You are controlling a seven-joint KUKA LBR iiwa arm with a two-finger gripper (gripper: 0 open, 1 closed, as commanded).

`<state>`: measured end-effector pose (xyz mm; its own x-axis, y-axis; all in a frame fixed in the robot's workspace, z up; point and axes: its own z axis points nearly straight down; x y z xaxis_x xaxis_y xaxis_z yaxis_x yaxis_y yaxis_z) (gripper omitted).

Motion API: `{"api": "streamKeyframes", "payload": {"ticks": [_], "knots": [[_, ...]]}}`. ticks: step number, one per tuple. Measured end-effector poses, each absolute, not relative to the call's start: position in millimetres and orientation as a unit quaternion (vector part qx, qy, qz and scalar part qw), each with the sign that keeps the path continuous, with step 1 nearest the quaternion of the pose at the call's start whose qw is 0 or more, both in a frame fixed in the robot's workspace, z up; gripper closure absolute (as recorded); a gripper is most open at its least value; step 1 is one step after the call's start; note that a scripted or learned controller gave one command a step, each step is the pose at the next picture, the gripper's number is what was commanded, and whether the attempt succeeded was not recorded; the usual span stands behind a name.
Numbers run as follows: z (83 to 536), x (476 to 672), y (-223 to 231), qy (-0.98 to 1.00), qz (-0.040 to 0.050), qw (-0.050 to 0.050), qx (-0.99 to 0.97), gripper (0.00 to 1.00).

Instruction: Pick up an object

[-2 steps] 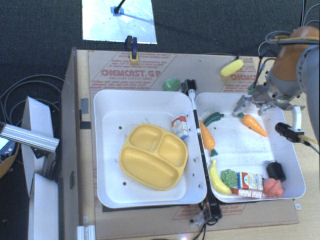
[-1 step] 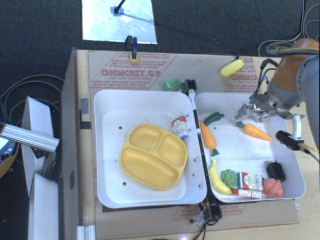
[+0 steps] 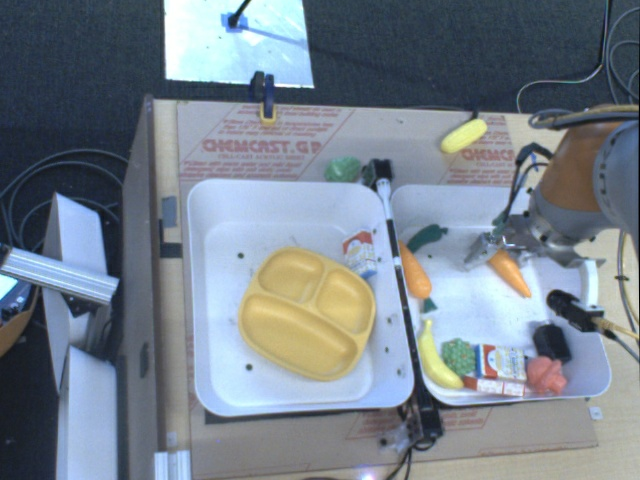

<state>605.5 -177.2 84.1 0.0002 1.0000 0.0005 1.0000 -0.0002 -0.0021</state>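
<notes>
Carrot (image 3: 511,273): small orange toy, smooth, tapered. Lies flat on floor of rt bin (image 3: 470,308), right of frame at about mid height. Slants upper left to lower right, narrow end toward lower right. Thick end is just beside gripper (image 3: 487,252); can't tell if touching. Apart from other items in bin.

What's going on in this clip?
The arm reaches in from the right, with its gripper low in the right bin, right against an orange carrot. Nothing is clearly lifted yet. A second carrot and a banana lie nearby; a yellow plate sits in the left bin.
</notes>
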Motion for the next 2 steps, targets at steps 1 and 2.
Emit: {"api": "streamKeyframes", "payload": {"ticks": [1, 2], "knots": [[95.6, 608.6, -177.5, -0.708, -0.0012, -0.002, -0.706, 1.0], [84.0, 622.2, -109.7, -0.71, -0.0016, 0.0, -0.704, 1.0]]}}
